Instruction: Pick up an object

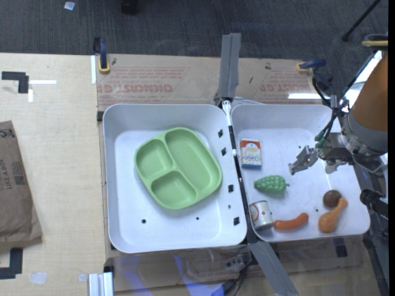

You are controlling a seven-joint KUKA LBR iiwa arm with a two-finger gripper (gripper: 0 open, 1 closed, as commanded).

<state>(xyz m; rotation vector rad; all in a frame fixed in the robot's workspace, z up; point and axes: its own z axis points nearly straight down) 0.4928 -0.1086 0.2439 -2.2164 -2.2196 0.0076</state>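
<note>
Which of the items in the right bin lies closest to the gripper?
The green bumpy fruit, just below-left of the gripper. The small box, can, sausage and drumstick all lie farther off.

Brown paper bag (15, 184) on wooden bench (55, 134), left of bins; cardboard sheet (160, 82) behind.

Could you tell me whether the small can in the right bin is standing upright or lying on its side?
On its side. The can shows its round end and its labelled wall together, resting against the right bin's near-left corner.
</note>
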